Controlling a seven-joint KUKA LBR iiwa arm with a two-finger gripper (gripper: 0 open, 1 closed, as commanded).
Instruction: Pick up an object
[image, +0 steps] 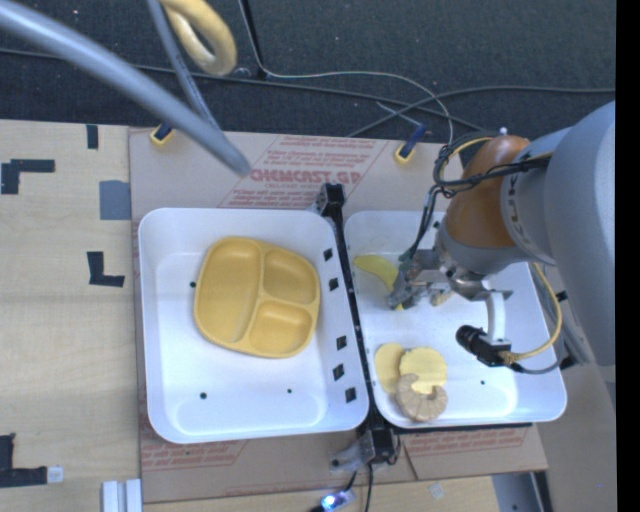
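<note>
Over in the left bin (160, 330), a yellow divided plate (257, 296) is lying flat with its three compartments facing up, sitting well apart from the arm and probably not what this reach is aiming at. Moving across the black divider (345, 310) between the bins, the right bin (530, 395) is holding the likelier targets: a yellow banana-like piece (376, 268) is lying near the divider in the upper part of the bin, its long axis seeming to run from upper left to lower right, so that one end is pointing toward the gripper (408, 291). The gripper is hanging just beside that end, reaching down in what looks like an approach, and whether it is gripping anything cannot be told from this slant. Nearer the front wall, a pale yellow flat piece (424, 364) is lying just beside a tan ring-shaped piece (422, 401), which is overlapping its lower edge. Furthest right, the grey arm (580, 210) is leaning in over the bin.
</note>
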